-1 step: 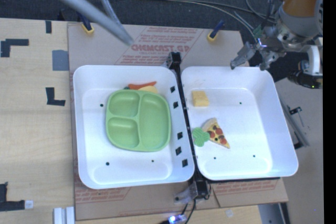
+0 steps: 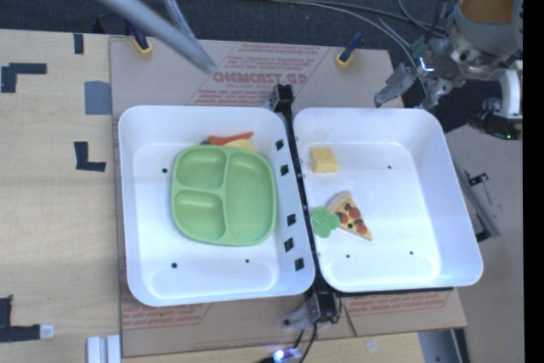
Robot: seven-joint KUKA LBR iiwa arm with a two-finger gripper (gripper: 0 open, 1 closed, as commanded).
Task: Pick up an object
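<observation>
Inspecting, we find the pincer (image 2: 414, 79) above the right bin's (image 2: 425, 125) far rim, its state untellable, well apart from the cheese cube (image 2: 324, 159) and pizza slice (image 2: 351, 216); a misjudged descent could strike the rim.

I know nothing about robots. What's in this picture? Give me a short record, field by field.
left bin: holds a green divided plate, with an orange piece at its far edge
right bin: holds a yellow cheese block, a toy pizza slice and a small green piece
arm: gripper above the right bin's far right corner, apart from the objects
task state: nothing picked up yet
</observation>
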